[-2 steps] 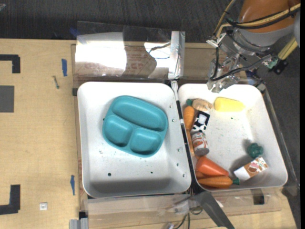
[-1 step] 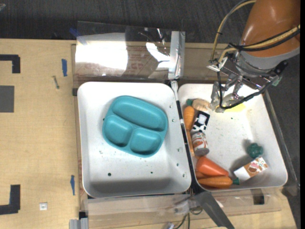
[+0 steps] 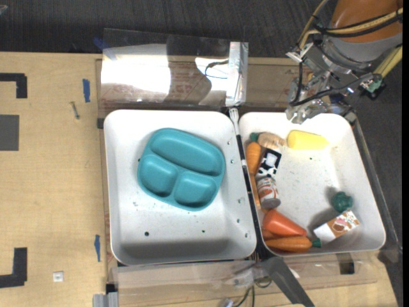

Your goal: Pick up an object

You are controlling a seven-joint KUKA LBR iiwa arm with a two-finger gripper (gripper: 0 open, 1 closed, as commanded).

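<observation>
The gripper [image 3: 305, 110] hovers over the far rim of the right bin [image 3: 364, 171], just beside the yellow block [image 3: 307, 139]. Whether the pincer is spread or pressed together I cannot tell; nothing visibly sits in it. Best approach: centre over the block, descend straight, close across its short sides, clear of the 2 carrots [image 3: 284, 230].

Robotics lab: plywood counter [image 3: 51, 190] with black tape markers [image 3: 16, 85], two white bins [image 3: 121, 133] taped in place, dark carpet floor [image 3: 160, 5].
</observation>
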